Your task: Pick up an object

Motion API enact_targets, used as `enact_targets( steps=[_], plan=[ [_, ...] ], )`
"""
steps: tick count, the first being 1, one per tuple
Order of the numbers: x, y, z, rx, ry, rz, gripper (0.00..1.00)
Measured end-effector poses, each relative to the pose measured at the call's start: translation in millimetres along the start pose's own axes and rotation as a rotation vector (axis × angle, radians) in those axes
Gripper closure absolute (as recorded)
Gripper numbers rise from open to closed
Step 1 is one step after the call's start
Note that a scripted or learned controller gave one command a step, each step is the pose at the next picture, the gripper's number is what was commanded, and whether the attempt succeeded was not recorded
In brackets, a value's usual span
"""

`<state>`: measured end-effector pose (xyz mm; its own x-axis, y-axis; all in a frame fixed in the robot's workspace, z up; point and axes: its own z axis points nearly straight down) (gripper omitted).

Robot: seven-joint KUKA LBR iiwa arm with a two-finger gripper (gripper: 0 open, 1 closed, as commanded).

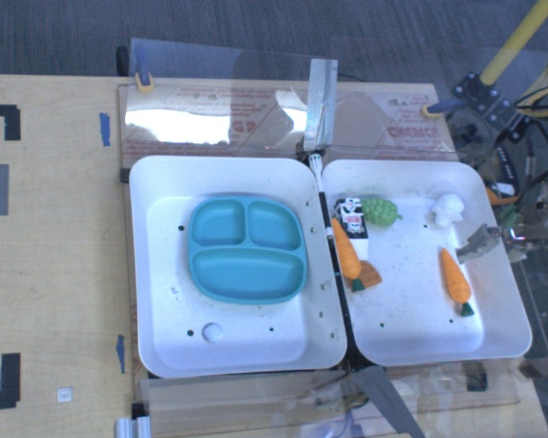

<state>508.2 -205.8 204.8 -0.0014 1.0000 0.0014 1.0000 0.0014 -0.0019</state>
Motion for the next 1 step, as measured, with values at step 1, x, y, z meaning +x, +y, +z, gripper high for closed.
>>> enact_targets(
  steps=[1],
  plan=[
    [5.8, 0.7, 108.4, -0.006, 0.0, 0.015, 0.0]
  ],
)
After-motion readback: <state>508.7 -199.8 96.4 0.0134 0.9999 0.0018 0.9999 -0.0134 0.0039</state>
